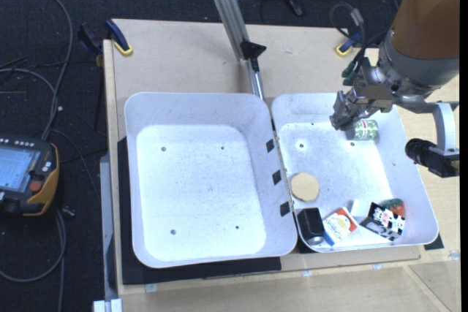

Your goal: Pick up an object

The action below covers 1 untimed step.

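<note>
Camera view, looking down at a slant, gives you the right bin as the one with all the candidates. Start at the near rim, around 6 o'clock in that bin: a black block lies against the wall, just beside it an orange and white packet, and toward 5 o'clock a small patterned toy with a red and green bit at its far end. All three look light; the packet seems soft and likely to crumple, so you would pinch it across its short side. The black block looks stiff and smooth, perhaps slippery. A little farther in, near 8 o'clock, a flat tan disc lies on the floor; it looks thin and hard to get fingers under.

Farthest, near 1 o'clock, a small green and white can lies on its side, and the pincer hangs just beside it on its left. You cannot tell from here whether the pincer is spread or pressed together, and nothing shows between its fingers. I judge the can rigid, light and prone to roll, so take it across the round body at mid length.

Left bin sits beside it on the bench
</note>
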Available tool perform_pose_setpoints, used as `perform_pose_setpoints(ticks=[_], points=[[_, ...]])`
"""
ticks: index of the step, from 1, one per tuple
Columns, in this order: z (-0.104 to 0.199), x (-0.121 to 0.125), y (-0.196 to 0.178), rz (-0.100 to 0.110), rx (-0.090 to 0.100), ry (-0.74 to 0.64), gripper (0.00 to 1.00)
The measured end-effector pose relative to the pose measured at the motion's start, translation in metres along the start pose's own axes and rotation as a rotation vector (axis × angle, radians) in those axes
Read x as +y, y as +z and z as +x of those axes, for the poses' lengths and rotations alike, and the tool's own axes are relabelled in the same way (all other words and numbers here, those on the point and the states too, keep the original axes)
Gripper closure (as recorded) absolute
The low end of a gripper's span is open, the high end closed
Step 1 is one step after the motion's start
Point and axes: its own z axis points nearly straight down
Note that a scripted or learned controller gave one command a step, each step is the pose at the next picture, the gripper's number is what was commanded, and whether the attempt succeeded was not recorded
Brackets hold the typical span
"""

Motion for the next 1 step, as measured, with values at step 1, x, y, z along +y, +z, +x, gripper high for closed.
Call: perform_pose_setpoints(ticks=[1], points=[[0.0767, 0.0532, 0.0988, 0.014, -0.002, 0.003, 1.00]])
